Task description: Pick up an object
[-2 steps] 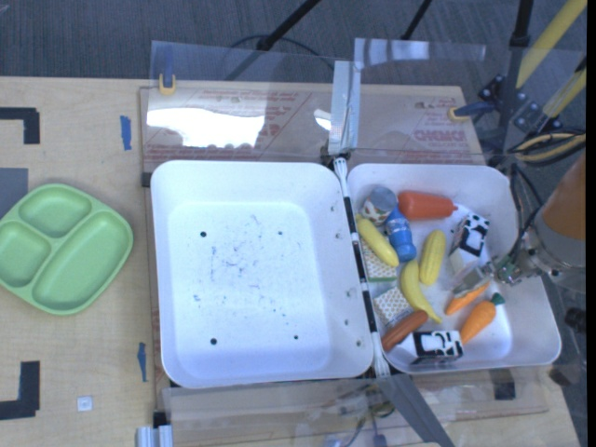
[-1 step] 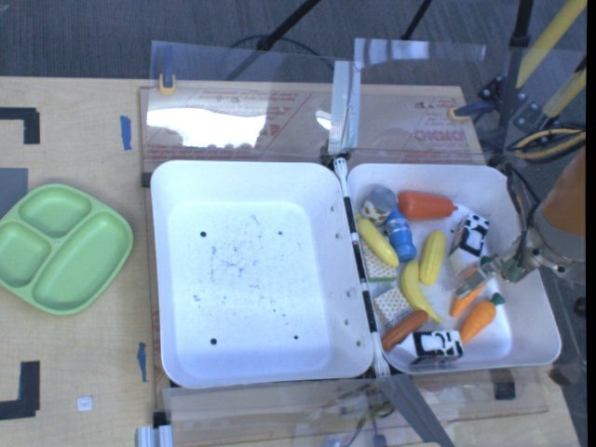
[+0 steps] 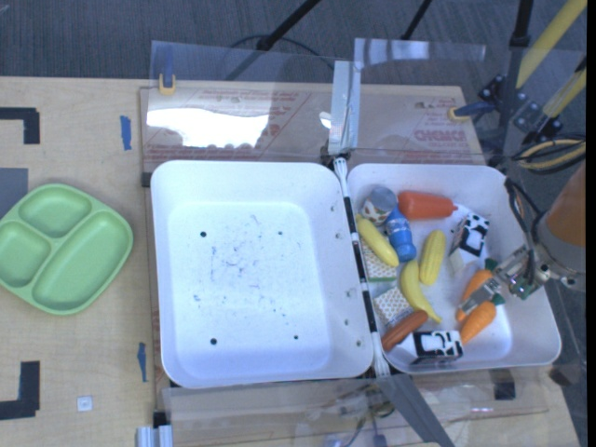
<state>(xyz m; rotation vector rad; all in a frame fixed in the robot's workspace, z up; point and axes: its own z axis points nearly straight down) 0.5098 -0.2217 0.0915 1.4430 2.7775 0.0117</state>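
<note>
My gripper (image 3: 486,291) reaches in from the right and sits low over the right white bin (image 3: 535,343), at its right side. It is right at a small orange carrot (image 3: 476,281); whether it holds the carrot I cannot tell. A second orange carrot (image 3: 478,321) lies just below it. Further left in the bin lie a yellow banana (image 3: 417,292), a yellow corn-like piece (image 3: 433,256), another banana (image 3: 375,240), a blue bottle (image 3: 400,234) and a long red-orange piece (image 3: 426,205).
Two black-and-white items (image 3: 470,236) (image 3: 436,345) and a brown sausage (image 3: 405,329) also lie in the right bin. The left white bin (image 3: 177,250) has faint blue marks on its floor. A green divided plate (image 3: 60,248) rests on the bench at far left.
</note>
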